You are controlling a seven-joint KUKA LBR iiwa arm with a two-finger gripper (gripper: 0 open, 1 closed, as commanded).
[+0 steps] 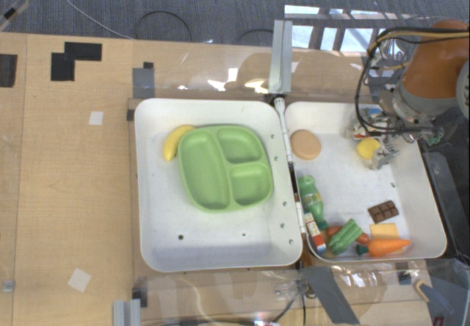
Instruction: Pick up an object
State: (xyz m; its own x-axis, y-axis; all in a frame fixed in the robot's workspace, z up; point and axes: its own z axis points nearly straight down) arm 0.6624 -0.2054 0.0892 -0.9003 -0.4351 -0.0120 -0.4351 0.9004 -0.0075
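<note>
One fixed overhead camera, slanted down, both white bins [147,192] framed, arm [433,67] entering right

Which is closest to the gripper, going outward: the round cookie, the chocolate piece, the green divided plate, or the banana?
From the gripper in the right bin:
1. Chocolate piece, below it, right bin.
2. Round cookie, right bin's left side.
3. Green divided plate, left bin.
4. Banana, plate's far left edge.

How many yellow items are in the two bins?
3. A banana in the left bin, tucked beside the green plate; a yellow piece by the gripper in the right bin; a cheese-like block near its front. Others may be hidden.
</note>
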